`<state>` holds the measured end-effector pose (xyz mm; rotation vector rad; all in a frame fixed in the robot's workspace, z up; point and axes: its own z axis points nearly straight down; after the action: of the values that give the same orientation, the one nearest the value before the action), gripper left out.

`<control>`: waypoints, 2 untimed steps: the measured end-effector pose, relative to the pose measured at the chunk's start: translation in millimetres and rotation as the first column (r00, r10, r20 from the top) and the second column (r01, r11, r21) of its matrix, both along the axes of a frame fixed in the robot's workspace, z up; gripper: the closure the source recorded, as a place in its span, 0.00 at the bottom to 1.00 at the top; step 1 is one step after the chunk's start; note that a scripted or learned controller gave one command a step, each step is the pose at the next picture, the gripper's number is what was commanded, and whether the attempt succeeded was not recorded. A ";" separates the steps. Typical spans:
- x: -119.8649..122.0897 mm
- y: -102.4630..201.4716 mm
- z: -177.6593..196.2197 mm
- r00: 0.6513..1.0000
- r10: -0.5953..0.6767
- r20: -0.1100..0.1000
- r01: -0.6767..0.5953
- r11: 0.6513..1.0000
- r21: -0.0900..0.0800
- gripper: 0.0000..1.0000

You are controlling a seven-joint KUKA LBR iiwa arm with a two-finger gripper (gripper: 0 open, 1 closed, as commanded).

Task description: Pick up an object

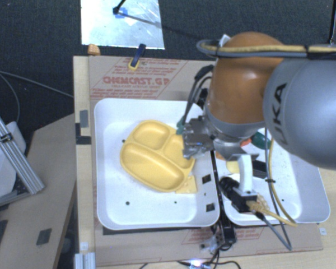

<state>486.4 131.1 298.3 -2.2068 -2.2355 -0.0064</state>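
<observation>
A yellow divided plate (150,160) lies in the left white bin (108,167), tilted toward the bin's middle right. My gripper (191,144) hangs low over the plate's right edge, close to the wall between the bins. The arm's orange band and grey wrist hide much of the right bin (309,190). Small pieces show there beside the wrist: a green one (261,139), an orange one (245,143) and a yellow one (233,165).
Both bins rest on a cardboard sheet (140,78) that carries a small blue and yellow item (137,56) at the back. A shiny sheet (122,14) lies behind it. Cables and a black fitting (241,198) trail over the right bin's front. An aluminium frame (10,157) stands at the left.
</observation>
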 end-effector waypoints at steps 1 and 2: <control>1.4 4.2 107.6 1.000 -0.007 0.011 0.007 1.000 0.002 1.00; 1.2 3.9 112.5 1.000 -0.002 0.003 0.002 1.000 -0.001 1.00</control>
<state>487.6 135.0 410.7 -2.2111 -2.2360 -0.0083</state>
